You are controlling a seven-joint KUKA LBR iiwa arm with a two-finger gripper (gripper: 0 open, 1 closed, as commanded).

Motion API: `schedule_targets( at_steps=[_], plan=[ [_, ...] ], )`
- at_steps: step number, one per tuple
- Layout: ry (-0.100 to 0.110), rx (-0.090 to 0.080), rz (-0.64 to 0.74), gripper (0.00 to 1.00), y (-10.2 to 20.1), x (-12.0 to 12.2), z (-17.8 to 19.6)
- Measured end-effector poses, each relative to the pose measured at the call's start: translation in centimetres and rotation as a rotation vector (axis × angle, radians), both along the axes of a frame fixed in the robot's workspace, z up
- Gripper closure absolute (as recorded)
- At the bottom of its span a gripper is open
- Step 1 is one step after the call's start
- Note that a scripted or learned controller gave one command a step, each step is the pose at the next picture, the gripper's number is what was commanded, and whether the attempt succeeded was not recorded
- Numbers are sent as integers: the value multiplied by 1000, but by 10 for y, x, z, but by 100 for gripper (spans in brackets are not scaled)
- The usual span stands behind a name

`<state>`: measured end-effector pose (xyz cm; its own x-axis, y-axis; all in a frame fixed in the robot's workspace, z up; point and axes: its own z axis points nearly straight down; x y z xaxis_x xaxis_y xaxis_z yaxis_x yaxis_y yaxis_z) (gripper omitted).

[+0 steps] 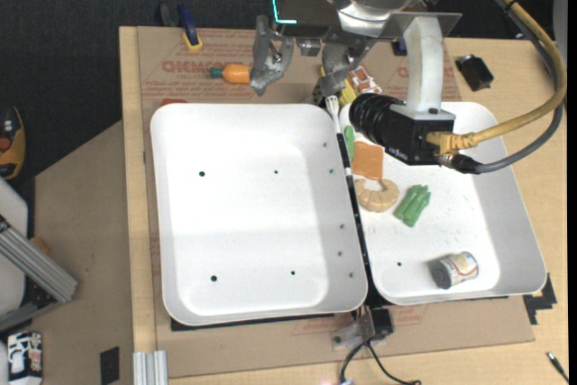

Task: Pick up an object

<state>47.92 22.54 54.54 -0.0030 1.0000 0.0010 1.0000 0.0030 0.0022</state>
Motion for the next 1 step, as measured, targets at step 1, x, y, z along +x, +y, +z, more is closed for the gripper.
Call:
schedule_targets(
  at_steps=[1],
  plan=[
    [-4,2,2,100,1,0,11]
  ],
)
